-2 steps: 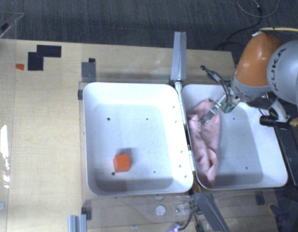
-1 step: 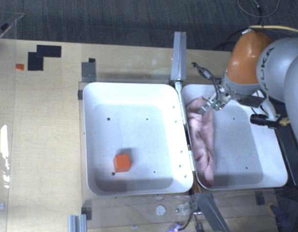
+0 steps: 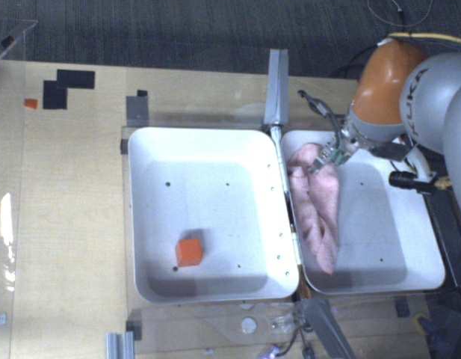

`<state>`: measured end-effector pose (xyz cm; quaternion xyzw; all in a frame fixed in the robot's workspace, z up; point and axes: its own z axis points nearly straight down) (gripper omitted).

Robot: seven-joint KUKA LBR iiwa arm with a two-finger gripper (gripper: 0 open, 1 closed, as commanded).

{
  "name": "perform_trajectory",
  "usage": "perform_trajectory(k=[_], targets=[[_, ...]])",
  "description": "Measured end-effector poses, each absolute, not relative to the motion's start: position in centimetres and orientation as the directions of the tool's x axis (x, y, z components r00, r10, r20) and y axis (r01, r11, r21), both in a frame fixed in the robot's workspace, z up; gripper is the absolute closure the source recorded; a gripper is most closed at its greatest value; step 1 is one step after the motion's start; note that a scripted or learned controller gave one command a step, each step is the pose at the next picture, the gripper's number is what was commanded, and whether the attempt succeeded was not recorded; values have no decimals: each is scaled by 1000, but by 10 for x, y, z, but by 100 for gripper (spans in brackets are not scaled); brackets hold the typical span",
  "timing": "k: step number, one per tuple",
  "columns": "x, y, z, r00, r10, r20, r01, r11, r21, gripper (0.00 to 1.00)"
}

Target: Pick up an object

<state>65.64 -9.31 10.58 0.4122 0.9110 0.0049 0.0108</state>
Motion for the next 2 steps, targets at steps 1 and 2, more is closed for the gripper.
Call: perform_trajectory(k=[1,2], targets=[[635,-152,92,-509,861,-10,861,509,13,100],[651,-86,229,-567,823,-10,823,567,12,100]])
